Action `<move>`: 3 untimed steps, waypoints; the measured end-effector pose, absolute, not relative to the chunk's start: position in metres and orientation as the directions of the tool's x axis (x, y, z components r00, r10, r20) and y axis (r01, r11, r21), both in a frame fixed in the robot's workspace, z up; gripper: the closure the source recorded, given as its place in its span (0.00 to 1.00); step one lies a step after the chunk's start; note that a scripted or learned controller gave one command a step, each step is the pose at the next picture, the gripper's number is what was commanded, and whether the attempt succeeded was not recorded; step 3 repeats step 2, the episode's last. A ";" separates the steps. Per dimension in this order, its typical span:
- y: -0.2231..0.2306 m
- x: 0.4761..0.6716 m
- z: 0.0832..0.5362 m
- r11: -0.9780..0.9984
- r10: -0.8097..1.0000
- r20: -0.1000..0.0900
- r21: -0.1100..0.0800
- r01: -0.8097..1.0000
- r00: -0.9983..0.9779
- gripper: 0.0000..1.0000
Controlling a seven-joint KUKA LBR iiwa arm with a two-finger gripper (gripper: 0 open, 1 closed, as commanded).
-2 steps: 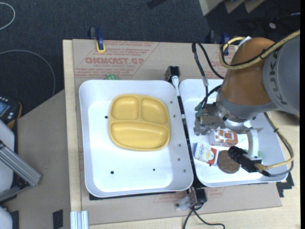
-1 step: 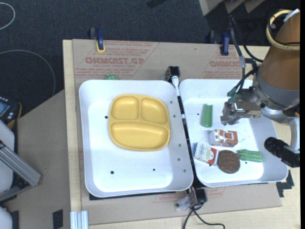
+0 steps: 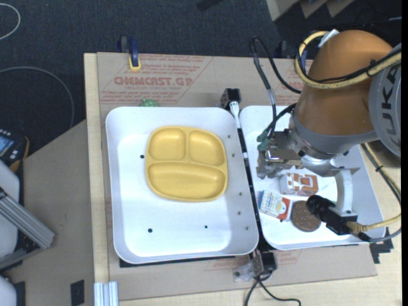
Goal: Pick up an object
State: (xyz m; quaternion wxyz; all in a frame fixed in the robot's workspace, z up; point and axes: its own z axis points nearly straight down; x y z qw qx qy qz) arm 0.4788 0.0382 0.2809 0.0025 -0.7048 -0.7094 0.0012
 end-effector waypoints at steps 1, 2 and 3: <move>0.087 0.480 0.392 0.008 1.000 0.004 0.014 1.000 -0.008 1.00; 0.084 0.480 0.396 0.002 1.000 0.000 0.003 1.000 -0.002 1.00; 0.084 0.480 0.396 0.002 1.000 0.000 0.003 1.000 -0.002 1.00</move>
